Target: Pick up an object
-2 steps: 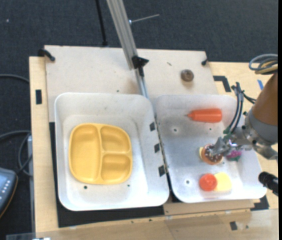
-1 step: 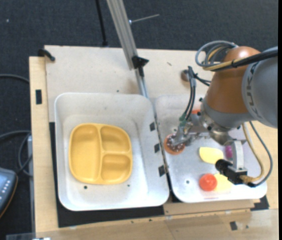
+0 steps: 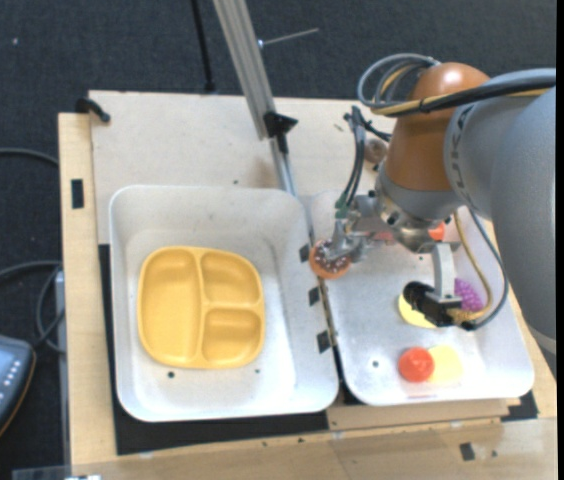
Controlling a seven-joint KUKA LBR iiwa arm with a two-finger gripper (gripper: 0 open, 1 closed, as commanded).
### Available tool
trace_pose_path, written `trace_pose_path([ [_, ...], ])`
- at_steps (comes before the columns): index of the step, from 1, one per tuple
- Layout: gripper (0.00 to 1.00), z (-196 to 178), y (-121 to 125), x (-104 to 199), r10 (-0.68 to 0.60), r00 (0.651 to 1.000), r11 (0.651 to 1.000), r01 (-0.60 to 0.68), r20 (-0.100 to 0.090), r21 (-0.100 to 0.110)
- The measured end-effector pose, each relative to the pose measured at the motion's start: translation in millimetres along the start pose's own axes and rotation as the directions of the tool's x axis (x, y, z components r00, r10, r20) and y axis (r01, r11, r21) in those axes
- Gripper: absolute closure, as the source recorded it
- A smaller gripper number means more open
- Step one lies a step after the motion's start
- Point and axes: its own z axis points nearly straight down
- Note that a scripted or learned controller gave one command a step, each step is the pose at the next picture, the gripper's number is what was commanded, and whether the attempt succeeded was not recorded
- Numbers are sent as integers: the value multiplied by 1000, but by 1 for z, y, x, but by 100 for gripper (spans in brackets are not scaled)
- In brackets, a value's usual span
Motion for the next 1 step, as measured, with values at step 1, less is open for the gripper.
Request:
trace_pose_path([
  [1, 100, -1, 52, 110, -5, 1000, 1000, 5, -3, -1],
])
